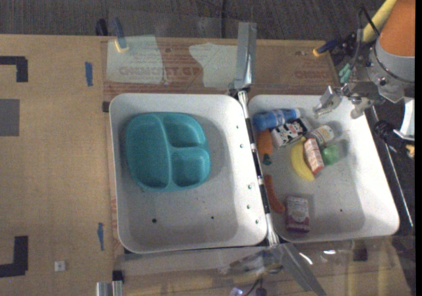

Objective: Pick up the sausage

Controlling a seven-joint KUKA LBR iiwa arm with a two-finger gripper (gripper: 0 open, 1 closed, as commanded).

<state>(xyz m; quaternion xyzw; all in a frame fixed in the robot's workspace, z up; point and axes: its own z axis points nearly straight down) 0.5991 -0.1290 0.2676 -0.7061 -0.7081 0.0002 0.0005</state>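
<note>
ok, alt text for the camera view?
Grey arm's two-finger gripper, open, hovers over the right white bin's top edge; a slim orange-red sausage lies against that bin's left wall. The left white bin holds a teal divided plate.

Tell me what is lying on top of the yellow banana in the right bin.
A small reddish packet lies across the banana, hiding its middle. A green item sits beside it to the right. What lies beneath the banana is covered.
</note>
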